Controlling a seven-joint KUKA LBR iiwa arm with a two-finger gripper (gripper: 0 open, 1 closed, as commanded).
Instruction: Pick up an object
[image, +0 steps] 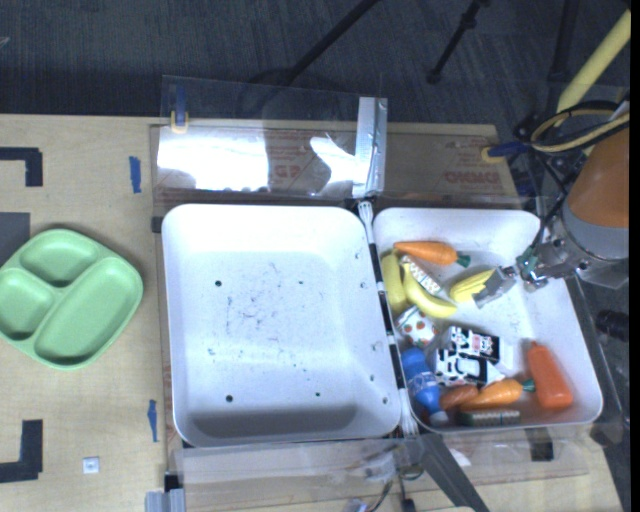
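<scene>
The right bin (575, 330) holds a heap of toy items. An orange carrot (426, 252) lies at the top, with yellow bananas (412, 287) below it and a small yellow piece (468, 285) to their right. My gripper (507, 280) reaches in from the right and its tip sits right against that yellow piece. Whether the piece is held I cannot tell. Lower down lie a black-and-white box (469, 354), a blue item (419, 374), a second carrot (492, 393) and an orange-red piece (549, 378).
The left bin (270, 320) sits beside the right one, sharing a middle wall. A green divided plate (65, 297) rests on the bench at far left. A clear plastic panel (270, 150) stands behind the bins. Cables hang at upper right.
</scene>
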